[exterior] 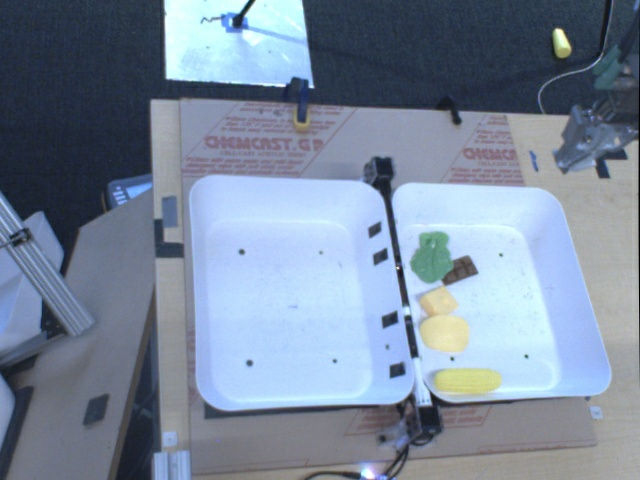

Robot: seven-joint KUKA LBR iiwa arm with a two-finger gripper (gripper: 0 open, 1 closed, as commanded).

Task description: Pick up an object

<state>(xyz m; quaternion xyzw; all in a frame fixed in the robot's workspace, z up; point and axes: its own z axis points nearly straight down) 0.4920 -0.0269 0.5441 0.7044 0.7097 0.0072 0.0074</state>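
Observation:
The right bin [560,268] holds several small items along its left side. A green leafy piece [431,256] lies farthest back, with a small brown block [461,270] touching its right edge. Below them sit a pale yellow wedge [437,301] and a round yellow piece [444,333]. A yellow corn cob [467,380] lies on its side near the front wall. My gripper [592,140] hangs at the upper right, beyond the right bin's far right corner and well away from all the items.
The left bin [290,298] sits beside the right one, with black clips [385,258] along the shared wall. A cardboard sheet [260,143] lies under both bins. A shiny plate [238,28] rests on the floor behind. A cable [560,78] loops near the gripper.

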